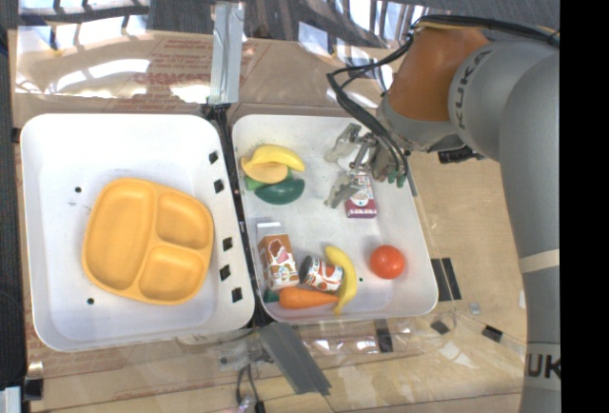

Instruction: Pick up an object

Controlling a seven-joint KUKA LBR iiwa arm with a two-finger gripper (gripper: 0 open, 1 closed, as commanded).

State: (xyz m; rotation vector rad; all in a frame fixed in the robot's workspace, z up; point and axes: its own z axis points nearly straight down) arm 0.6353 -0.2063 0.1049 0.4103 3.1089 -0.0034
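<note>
You are looking at two bins of smooth white plastic, the left bin [48, 211] and the right bin [419, 254], both faintly glossy. The yellow divided tray [147, 238] reads as matt plastic. The tomato [386, 262] and bananas [344, 276] have a shiny, toy-plastic look. The gripper [354, 168] appears to be bare metal, though it is blurred. The bench [476, 240] looks like pale, smooth wood.

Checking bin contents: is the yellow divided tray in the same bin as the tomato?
No, the yellow tray lies in the left bin; the tomato sits in the right bin.
</note>
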